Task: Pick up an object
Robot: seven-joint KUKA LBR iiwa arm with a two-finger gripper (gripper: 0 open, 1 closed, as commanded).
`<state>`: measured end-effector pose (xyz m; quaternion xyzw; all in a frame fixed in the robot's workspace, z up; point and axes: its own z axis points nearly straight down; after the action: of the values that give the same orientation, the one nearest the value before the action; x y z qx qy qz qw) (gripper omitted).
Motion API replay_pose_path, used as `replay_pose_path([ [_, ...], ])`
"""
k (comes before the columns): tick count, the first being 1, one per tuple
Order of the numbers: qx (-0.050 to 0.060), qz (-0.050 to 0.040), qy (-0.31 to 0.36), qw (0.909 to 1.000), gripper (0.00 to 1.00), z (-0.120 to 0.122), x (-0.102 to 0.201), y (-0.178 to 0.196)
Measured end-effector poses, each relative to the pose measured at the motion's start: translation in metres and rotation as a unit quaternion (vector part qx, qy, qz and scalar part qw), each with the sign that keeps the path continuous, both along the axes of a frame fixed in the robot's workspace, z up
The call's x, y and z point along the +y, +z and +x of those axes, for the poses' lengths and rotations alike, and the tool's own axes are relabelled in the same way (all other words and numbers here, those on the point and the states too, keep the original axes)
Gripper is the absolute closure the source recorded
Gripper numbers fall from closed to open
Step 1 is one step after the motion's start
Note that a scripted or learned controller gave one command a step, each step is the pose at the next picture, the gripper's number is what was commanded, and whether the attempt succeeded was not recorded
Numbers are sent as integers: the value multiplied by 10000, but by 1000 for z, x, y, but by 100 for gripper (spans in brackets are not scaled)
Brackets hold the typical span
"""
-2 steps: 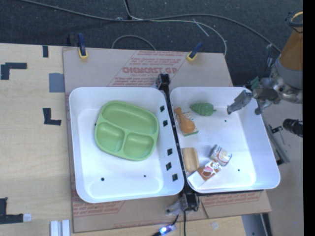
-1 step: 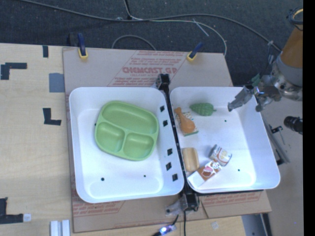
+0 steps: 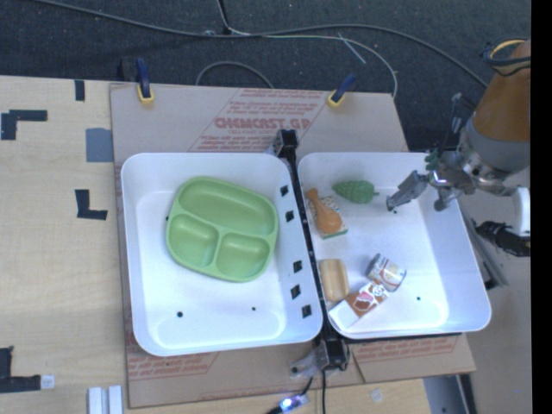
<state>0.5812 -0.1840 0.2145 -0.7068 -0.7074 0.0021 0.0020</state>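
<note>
Right now my pincer hangs over the far right part of the right bin, reaching in from the right with its two fingers spread apart and nothing between them. One finger points left toward the middle of the bin, the other sits closer to the right wall.

Near the far wall of this bin, left of my pincer and apart from it, lies a small green bumpy object. Further left, close to the divider between the bins, rests an orange and tan piece lying lengthwise. Toward the near side, also beside the divider, sits a tan bread-like block. Just right of that is a red and white packet near the front corner, and a small silvery wrapped item lies just beyond it, touching or nearly so.

Over in the left bin a green divided plate with three compartments lies flat. Both bins rest on a brown board on the wooden tabletop.
</note>
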Motion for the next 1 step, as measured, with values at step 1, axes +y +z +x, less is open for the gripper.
replay_pose_path([
  [1,9,0,-5,10000,0,-11,-2,-54],
])
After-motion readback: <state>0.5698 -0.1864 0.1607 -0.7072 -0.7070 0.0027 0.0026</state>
